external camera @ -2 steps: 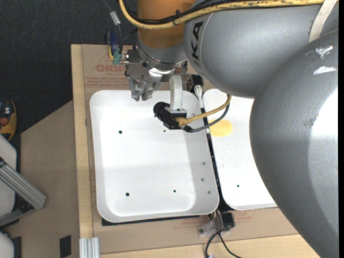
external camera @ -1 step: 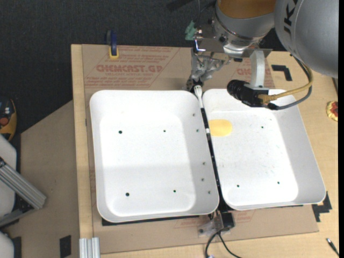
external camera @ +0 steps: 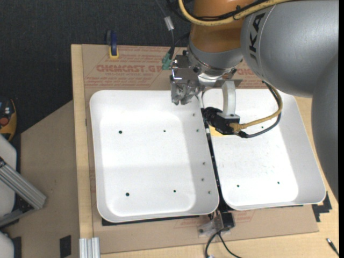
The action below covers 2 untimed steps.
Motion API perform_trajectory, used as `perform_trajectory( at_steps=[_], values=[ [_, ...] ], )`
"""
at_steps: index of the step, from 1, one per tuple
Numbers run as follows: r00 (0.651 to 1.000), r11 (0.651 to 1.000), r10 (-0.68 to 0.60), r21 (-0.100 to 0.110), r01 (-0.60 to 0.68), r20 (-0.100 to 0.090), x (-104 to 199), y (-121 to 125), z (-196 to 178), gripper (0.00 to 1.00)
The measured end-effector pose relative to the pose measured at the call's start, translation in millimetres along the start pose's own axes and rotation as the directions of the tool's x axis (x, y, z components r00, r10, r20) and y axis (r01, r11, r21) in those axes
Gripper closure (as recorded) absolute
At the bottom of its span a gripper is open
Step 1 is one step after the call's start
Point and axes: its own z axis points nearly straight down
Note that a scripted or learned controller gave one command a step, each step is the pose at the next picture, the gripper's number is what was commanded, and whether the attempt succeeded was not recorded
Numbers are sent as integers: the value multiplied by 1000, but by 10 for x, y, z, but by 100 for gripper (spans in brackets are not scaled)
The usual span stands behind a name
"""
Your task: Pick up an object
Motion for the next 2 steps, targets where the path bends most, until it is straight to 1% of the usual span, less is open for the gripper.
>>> perform_trajectory(
  at_steps=[1, 2],
  values=[
    [1000, 1000, -3, -14, 3, -3, 612, 59, -271, 100],
    [1000, 1000, 14, -15, -14, 3, -678, 118, -506, 100]
  ],
)
